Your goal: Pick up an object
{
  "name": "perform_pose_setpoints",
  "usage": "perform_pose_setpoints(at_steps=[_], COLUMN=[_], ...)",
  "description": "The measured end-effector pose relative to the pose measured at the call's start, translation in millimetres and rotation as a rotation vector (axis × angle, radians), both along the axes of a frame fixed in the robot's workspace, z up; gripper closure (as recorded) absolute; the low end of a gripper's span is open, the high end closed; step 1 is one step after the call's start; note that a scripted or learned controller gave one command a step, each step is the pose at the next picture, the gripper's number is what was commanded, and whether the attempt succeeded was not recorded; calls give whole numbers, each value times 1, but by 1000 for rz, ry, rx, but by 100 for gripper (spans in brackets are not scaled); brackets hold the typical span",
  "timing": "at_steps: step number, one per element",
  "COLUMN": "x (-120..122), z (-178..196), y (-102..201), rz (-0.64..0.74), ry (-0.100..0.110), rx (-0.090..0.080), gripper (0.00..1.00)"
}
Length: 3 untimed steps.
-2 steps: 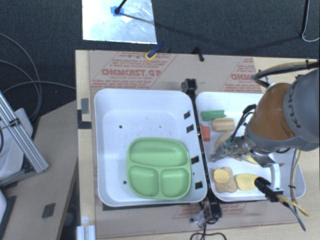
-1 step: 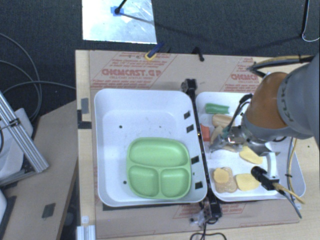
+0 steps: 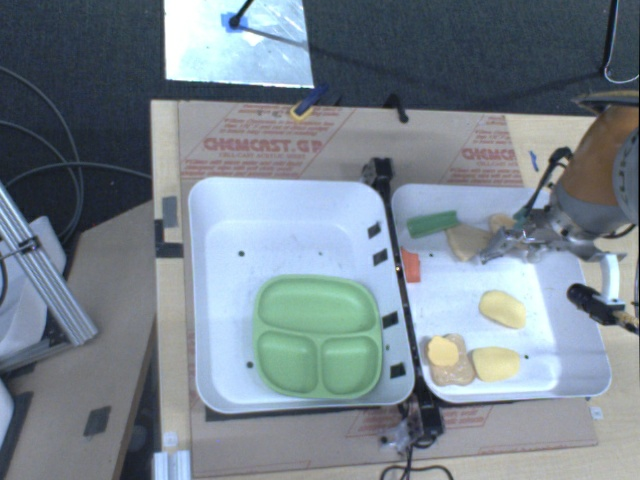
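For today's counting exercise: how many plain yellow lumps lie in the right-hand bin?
2. One yellow lump lies mid-bin; another lies near the front edge, beside a tan piece with a yellow centre. The arm may hide more.

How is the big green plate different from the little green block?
The light green three-compartment plastic plate is far larger than the dark green rectangular block. The plate is pale green; the block is darker. The plate lies in the left white bin; the block in the right white bin. Both are green.
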<state>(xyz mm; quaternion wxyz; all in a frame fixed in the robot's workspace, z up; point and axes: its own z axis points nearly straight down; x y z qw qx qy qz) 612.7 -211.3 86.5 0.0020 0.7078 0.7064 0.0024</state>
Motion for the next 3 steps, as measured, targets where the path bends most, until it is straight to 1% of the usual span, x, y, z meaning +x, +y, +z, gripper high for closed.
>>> perform_pose_setpoints(at_steps=[1, 2, 3], x=[-80, -76, -128], z=[-3, 9, -3], y=[47, 45, 99], rz=[2, 3, 6], ry=[12, 2, 9], rx=[3, -1, 2], gripper=[0, 100, 100])
